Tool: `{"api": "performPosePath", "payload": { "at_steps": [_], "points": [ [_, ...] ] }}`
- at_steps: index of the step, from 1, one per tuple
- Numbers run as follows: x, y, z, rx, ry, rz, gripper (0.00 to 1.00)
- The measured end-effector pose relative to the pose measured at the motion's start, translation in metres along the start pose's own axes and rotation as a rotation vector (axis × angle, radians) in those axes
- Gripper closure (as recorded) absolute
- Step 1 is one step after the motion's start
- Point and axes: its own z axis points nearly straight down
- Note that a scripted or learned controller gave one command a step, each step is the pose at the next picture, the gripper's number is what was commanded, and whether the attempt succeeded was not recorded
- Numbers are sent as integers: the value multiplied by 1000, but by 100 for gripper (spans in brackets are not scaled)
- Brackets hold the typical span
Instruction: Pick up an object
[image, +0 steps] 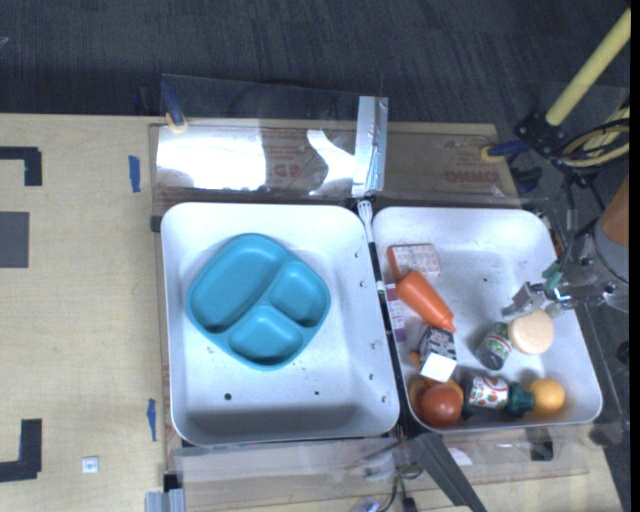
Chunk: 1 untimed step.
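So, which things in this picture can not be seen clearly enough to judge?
- Gripper, camera view: small and blurred at the right bin's edge; whether its fingers are open or shut cannot be told.
- Arm: cut off by the right edge.
- Can and bottle: labels too small to read.
- Tomato: partly covered by a white block.
- Box: print is blurred.

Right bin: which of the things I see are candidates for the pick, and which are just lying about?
Pick candidates, in the right bin:
carrot
tomato
orange ball
cream round piece
small can
bottle
pink box
gripper above the cream piece

Lying about:
blue divided tray in the left bin
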Motion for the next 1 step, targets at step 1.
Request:
{"api": "performPosePath", "payload": {
  "at_steps": [1],
  "points": [
    [80,53,-38,1,4,55,100]
  ]
}}
